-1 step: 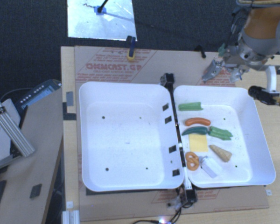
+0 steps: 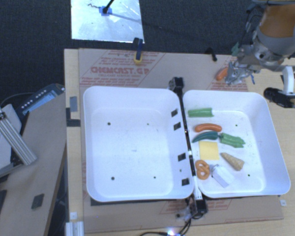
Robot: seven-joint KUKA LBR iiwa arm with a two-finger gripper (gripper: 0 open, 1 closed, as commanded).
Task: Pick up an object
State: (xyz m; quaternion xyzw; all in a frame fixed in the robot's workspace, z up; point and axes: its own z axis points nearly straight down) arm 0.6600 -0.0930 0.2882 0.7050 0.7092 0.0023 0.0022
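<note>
Two shallow white plastic bins: left bin [image 2: 132, 141], right bin [image 2: 265, 132] w/ small toy foods. Grey arm w/ orange band [image 2: 280, 18] far right, above bench beyond right bin. Gripper [image 2: 231, 75] pinches a small orange carrot-like object [image 2: 221, 74] between its fingers, lifted clear of bin, fingers closed round it.

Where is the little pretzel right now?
The pretzel lies in the right bin, near its front left corner, just below the yellow square and left of the white block.
</note>
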